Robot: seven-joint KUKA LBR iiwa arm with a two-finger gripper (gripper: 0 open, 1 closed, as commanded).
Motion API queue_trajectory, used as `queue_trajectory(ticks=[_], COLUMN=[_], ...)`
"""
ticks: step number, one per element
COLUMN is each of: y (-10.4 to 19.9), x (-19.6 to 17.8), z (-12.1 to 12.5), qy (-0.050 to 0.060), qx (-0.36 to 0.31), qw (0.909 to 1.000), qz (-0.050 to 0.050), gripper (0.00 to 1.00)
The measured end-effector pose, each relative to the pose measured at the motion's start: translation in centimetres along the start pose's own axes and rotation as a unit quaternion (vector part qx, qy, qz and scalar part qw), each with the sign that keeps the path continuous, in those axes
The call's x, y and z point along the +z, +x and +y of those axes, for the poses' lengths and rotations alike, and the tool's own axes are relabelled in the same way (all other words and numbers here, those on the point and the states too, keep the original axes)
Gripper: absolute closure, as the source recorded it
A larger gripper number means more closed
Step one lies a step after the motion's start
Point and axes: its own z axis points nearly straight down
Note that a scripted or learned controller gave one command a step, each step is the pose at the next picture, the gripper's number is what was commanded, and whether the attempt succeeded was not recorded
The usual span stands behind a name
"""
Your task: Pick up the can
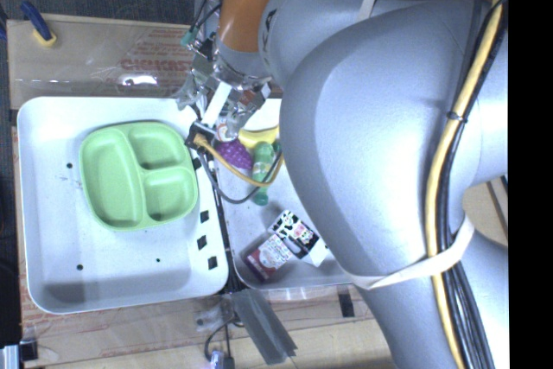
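Can (270, 255) on its side in right bin (285, 283), long axis diagonal; gripper (218, 118) apart; grasp state indiscernible.

We saw the arm (371, 125) covering most of the right bin (246, 272), leaving open only a strip by its left wall, crowded with a purple thing (233, 154), a banana (257, 136), a green bottle (263, 162) and small packages (285, 244). In the left bin (43, 212), a green tray (138, 174) filled the middle; bare floor remained at its near side.
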Motion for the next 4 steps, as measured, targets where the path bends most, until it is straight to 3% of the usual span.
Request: queue_trajectory(ticks=[1, 4], y=[2.2, 2.5], x=[4.0, 5.3], z=[-0.5, -0.6], qy=[-0.017, -0.029], qx=[0.070, 0.145], qw=[0.9974, 0.9890], qz=[0.006, 0.004], gripper=[0.00, 0.00])
